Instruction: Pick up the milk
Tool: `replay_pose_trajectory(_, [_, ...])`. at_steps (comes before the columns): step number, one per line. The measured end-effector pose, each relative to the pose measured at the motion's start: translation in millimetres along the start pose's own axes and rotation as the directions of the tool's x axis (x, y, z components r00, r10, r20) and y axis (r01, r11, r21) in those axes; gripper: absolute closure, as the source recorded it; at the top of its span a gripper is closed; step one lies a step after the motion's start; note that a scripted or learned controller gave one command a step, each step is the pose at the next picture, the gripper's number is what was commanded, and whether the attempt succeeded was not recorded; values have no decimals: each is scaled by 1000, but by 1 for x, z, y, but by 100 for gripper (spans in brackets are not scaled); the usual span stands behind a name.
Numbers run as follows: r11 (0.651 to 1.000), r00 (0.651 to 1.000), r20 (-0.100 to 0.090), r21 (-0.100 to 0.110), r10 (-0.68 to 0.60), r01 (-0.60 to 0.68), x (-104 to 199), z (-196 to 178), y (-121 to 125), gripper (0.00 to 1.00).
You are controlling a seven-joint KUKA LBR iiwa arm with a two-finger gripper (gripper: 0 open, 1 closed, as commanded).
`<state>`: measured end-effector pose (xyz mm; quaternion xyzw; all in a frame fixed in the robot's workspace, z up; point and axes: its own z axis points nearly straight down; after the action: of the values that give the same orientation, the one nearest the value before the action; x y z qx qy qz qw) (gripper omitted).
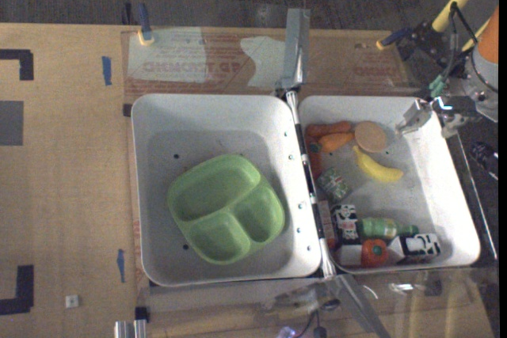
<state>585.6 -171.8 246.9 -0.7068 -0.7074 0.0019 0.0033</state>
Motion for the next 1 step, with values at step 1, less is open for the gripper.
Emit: replay_pose_trajectory(1, [981, 981, 0, 2, 196, -196, 35, 89, -67, 0])
